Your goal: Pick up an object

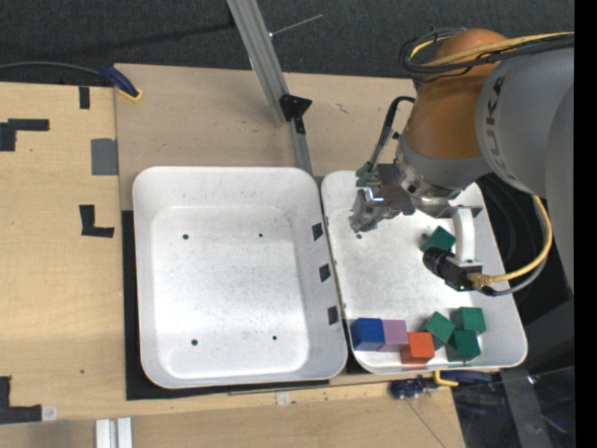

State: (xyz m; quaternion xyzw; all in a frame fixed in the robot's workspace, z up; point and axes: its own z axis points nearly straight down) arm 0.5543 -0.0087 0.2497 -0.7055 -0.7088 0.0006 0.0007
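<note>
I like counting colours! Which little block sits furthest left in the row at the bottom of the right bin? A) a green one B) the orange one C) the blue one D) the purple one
C: the blue block sits at the left end of the row in the right bin, with the purple block, the orange block and green blocks to its right.

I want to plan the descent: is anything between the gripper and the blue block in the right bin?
Nothing visible stands between them. The gripper is over the far left part of the right bin; the blue block lies at the near left corner, with bare bin floor between. The purple block touches its right side.
</note>
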